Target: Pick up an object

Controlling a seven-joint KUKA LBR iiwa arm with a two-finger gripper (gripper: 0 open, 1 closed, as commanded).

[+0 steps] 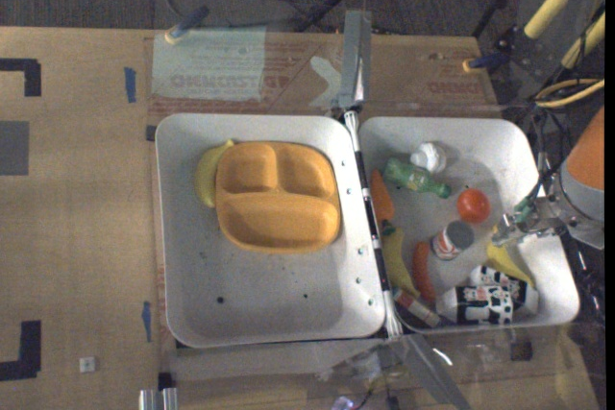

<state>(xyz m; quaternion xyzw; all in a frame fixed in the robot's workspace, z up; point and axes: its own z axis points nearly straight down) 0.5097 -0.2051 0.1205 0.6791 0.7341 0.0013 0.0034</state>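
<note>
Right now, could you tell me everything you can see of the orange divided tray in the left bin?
The orange tray looks like smooth moulded plastic, a rounded rectangle with three compartments: two small at the far side, one wide at the near side. It lies flat, open side up, in the far half of the left bin, its left edge overlapping a yellow object.

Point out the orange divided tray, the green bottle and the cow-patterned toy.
orange divided tray [278, 197]: camera view, the centre ridge.
green bottle [415, 178]: camera view, mid-body.
cow-patterned toy [485, 301]: camera view, its middle.
</note>
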